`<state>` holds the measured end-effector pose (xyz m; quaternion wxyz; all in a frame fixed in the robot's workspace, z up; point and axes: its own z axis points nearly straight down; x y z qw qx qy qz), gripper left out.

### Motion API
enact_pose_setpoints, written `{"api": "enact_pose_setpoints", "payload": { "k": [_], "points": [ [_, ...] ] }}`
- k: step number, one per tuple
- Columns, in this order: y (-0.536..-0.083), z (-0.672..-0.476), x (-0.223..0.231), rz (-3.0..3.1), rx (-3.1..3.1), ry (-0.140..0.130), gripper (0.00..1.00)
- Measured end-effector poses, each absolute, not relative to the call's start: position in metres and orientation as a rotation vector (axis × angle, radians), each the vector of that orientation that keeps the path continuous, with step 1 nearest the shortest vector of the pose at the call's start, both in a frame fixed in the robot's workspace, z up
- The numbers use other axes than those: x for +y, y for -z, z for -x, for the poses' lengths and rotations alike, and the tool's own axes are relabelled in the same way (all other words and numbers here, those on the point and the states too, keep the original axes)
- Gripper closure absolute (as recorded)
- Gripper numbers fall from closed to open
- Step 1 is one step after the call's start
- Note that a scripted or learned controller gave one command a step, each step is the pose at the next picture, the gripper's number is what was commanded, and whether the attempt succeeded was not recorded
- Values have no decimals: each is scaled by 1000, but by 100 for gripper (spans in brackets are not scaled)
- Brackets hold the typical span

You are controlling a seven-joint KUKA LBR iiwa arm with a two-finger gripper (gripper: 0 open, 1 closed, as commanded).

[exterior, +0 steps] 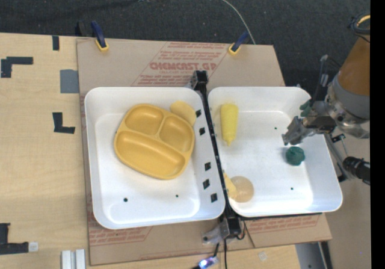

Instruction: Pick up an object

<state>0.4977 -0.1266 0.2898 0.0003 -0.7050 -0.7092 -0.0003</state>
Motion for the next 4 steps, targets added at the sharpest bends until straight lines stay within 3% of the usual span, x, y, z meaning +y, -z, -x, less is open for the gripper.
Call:
{"api": "enact_pose_setpoints", "payload": {
  "k": [2, 4],
  "points": [
    [-251, -523, -18, 2211, -2227, -3, 100],
    [-248, -547, 81, 2214, -2227, -2, 100]
  ]
}}
